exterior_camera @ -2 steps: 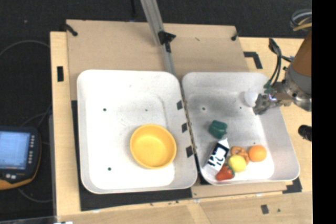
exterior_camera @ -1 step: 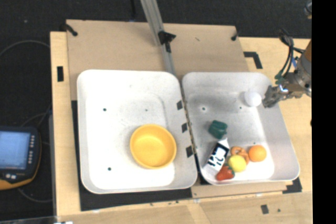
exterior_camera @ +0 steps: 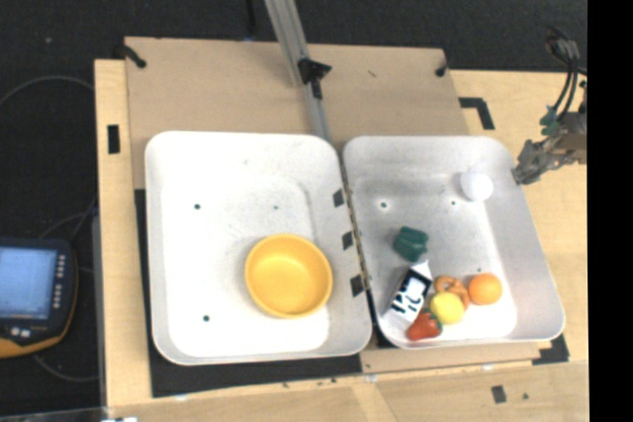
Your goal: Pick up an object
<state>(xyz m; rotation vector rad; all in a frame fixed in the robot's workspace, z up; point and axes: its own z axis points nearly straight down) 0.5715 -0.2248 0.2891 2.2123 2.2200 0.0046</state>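
Camera view, sweeping left to right: the left bin (exterior_camera: pixel 178 183) carries a yellow bowl (exterior_camera: pixel 288 275) down at five o'clock in it. Over the divide, the right bin (exterior_camera: pixel 514 242) crowds its goods at six o'clock: a green block (exterior_camera: pixel 410 240), a black-and-white carton (exterior_camera: pixel 410 292), a red piece (exterior_camera: pixel 424 328), a yellow fruit (exterior_camera: pixel 448 308), an orange (exterior_camera: pixel 485 289). A white ball (exterior_camera: pixel 476 185) sits alone at one o'clock. The gripper (exterior_camera: pixel 529 163) hangs at the bin's right rim, just beside that ball, which lies at eight o'clock from it and looks the nearest pick. Its state I cannot tell.
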